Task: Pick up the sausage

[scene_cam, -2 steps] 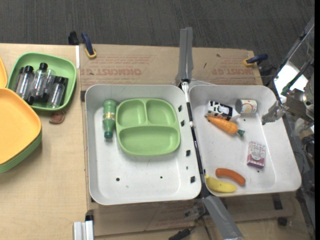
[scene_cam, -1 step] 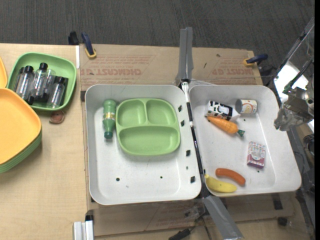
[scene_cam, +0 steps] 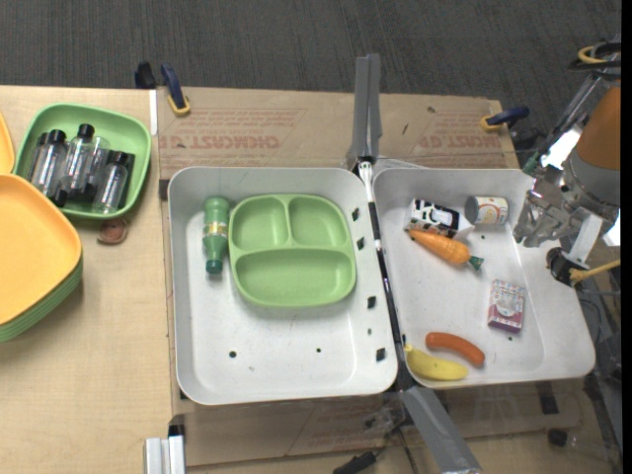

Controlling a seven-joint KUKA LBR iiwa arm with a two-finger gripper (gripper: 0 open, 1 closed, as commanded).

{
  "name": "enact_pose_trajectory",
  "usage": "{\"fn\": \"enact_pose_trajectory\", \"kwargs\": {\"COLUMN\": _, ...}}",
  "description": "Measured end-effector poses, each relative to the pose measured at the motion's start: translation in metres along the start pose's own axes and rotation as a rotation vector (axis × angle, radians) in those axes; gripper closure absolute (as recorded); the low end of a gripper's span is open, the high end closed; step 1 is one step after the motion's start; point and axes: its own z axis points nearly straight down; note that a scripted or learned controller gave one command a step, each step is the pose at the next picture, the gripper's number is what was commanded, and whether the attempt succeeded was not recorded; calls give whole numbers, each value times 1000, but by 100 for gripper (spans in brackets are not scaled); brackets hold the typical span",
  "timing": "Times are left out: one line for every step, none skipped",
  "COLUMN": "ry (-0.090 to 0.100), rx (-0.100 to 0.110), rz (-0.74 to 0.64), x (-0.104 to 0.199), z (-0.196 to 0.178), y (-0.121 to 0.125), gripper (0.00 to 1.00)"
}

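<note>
A wooden bench [scene_cam: 89,403] fills most of the frame, with dark carpet [scene_cam: 296,18] across the top and a sheet of brown cardboard [scene_cam: 267,131] under two shallow white bins. The left bin [scene_cam: 286,363] holds a green divided plate [scene_cam: 292,248] in its upper half and a green bottle [scene_cam: 215,233] lying just beside the plate's left edge; the lower half of that bin is bare white floor. The right bin [scene_cam: 553,334] carries a black-and-white toy [scene_cam: 435,216] and a small can [scene_cam: 487,209] near its top edge, a carrot [scene_cam: 442,247] just below the toy, and a pink packet [scene_cam: 506,305] toward the right. The sausage [scene_cam: 455,348] lies near the bottom edge of the right bin, touching a banana [scene_cam: 435,366] just below it. The gripper [scene_cam: 541,227] hangs at the right bin's upper right rim, well apart from the sausage; whether it is wide or narrow cannot be told. At the far left sit stacked orange plates [scene_cam: 35,255] and a green tray [scene_cam: 39,126] of dark bottles [scene_cam: 83,169].
</note>
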Motion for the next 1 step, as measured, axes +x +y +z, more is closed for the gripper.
{"fn": "enact_pose_trajectory", "kwargs": {"ry": -3, "rx": 2, "rz": -3, "x": 0, "z": -8, "y": 0, "gripper": 100}}
